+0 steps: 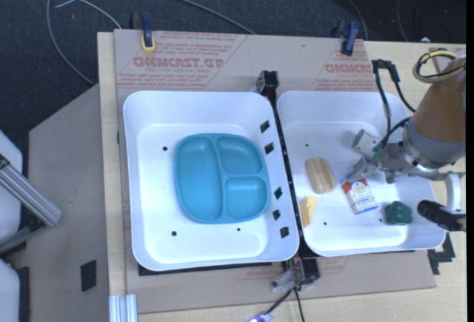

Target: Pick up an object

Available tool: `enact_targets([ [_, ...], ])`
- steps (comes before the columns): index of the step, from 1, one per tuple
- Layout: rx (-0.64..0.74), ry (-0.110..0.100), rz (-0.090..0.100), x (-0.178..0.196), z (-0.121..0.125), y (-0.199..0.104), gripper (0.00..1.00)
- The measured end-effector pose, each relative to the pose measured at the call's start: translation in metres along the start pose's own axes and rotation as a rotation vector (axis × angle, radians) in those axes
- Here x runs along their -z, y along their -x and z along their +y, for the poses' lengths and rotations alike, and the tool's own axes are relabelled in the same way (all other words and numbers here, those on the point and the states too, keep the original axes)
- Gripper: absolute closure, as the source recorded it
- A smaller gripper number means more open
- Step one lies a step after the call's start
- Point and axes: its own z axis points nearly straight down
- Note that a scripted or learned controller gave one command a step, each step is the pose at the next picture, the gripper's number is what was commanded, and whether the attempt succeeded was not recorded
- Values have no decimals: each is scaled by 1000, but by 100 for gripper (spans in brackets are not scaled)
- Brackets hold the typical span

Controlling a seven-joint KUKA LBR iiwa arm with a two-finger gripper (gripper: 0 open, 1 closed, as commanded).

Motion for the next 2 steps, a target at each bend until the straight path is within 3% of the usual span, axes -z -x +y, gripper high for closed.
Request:
enact_targets([
  [1, 1, 8, -1, -10, 3, 0, 0],
  [2, 2, 18, -2, 3, 5, -1, 100],
])
